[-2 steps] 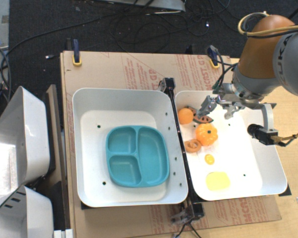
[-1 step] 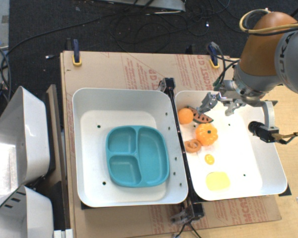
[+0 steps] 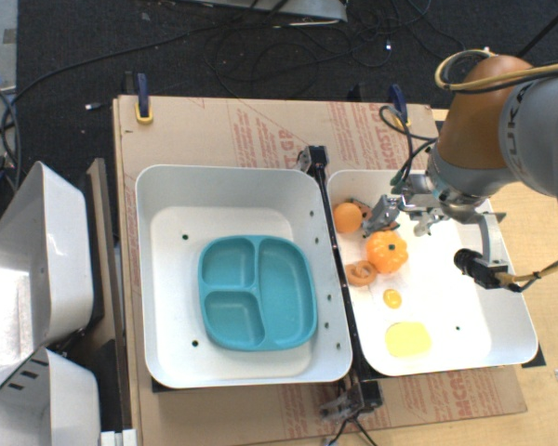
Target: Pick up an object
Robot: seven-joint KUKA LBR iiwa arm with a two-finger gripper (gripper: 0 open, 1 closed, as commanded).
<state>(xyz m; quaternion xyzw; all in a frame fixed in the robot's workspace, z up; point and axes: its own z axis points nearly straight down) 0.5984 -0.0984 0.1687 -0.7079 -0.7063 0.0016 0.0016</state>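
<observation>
Orange marks the band on the grey arm (image 3: pixel 502 124), which reaches in from 3 o'clock over the right bin (image 3: pixel 502 333). Its hand (image 3: pixel 389 214) hangs low near the bin's 11 o'clock corner; I cannot tell if it is apart or together. A small toy pumpkin (image 3: pixel 387 252) lies just beside the hand, toward 6 o'clock. A round orange fruit (image 3: pixel 348 216) is at 9 o'clock of the hand, near the bin wall. An orange ring-shaped piece (image 3: pixel 360 272) is close beside the pumpkin at 8 o'clock. Further toward 6 o'clock lie a small yellow piece (image 3: pixel 391 297) and a flat yellow object (image 3: pixel 408 339). The left bin (image 3: pixel 158 203) holds a teal divided plate (image 3: pixel 258 293).
</observation>
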